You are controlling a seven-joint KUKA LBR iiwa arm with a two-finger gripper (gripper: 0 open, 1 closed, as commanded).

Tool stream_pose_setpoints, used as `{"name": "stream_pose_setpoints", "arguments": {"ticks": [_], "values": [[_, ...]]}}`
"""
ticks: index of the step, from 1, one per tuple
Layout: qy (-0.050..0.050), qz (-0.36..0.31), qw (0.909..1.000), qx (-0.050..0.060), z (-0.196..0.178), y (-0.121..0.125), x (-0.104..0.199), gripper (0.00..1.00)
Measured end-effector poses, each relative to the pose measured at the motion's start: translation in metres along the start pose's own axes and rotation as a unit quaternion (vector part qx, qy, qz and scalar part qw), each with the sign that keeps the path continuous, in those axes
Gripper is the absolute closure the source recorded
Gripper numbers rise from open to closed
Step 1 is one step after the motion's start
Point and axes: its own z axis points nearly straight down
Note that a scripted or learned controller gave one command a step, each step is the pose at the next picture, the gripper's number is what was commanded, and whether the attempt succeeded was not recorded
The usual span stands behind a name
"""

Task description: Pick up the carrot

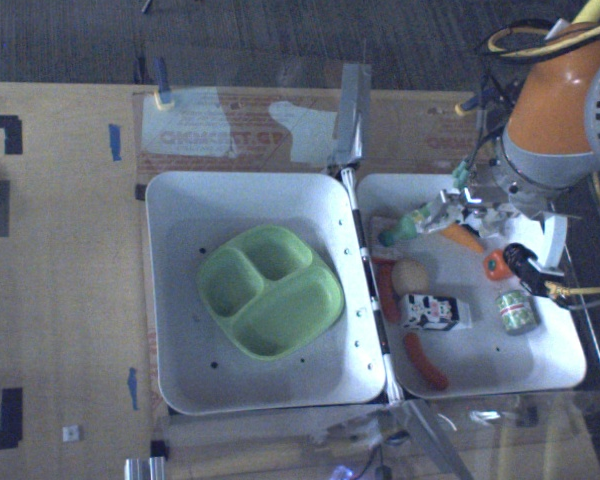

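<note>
The carrot (pixel 450 231) lies in the right bin (pixel 555 368), in the upper part of it, with its green top pointing toward the left wall and its orange body running right and slightly down. The pincer (pixel 464 206) sits directly over it, metal fingers reaching down at the join of green top and orange root, so the two overlap in the frame. Whether the pincer is wide, narrow or already closed on the carrot cannot be told: the wrist and the orange-banded arm (pixel 550 108) cover much of it from above.

The likeliest trouble is a poor grip. The carrot tapers, and a pinch close to the leafy end could let it swing or slide out on the lift. It also lies near the bin's upper wall, so a finger could catch the rim or push the carrot aside instead of closing around it. Neighbours crowd the spot: a tomato (pixel 495 265) just right and below, an egg (pixel 411 275) below, a milk carton (pixel 432 312) further down. A nudge could shove one against the carrot.
</note>
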Motion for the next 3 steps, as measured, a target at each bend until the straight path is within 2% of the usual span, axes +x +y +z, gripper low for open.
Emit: {"name": "stream_pose_setpoints", "arguments": {"ticks": [1, 2, 3], "values": [[0.000, 0.039, 0.9992, -0.002, 0.120, 0.043, -0.071, 0.00], [0.002, 0.040, 0.9992, 0.006, 0.116, 0.040, -0.071, 1.00], [-0.001, 0.021, 0.9998, -0.002, 0.004, 0.066, 0.019, 1.00]]}}
